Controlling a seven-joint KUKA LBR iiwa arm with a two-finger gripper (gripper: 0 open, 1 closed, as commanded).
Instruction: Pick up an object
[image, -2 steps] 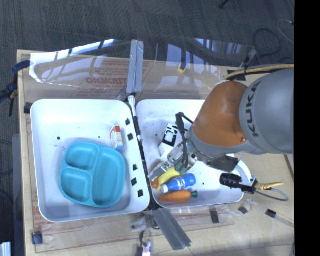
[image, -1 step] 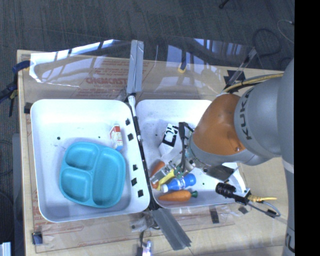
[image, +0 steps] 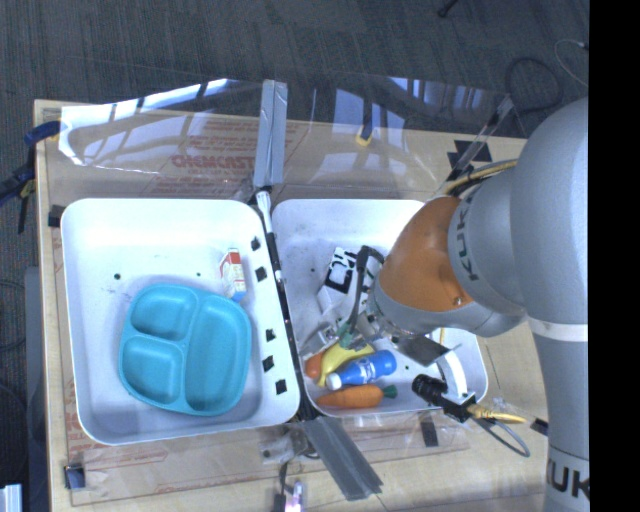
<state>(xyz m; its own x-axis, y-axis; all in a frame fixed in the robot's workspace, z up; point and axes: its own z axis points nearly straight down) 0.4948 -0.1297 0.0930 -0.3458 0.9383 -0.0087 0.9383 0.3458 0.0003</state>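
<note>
Grey and orange-banded, the arm (image: 470, 270) hangs over the right bin (image: 300, 300), its gripper (image: 372, 318) hidden so I cannot tell its state, just above the blue-and-white bottle (image: 362, 370), whose long axis runs left-right, with the carrot (image: 350, 398) beyond it.

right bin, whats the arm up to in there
The arm has reached down into the right bin, its wrist low over a pile of small things: a carrot, a blue and white bottle and something yellow. The wrist hides any grasp. The left bin holds a blue divided tray and a small tube.
</note>
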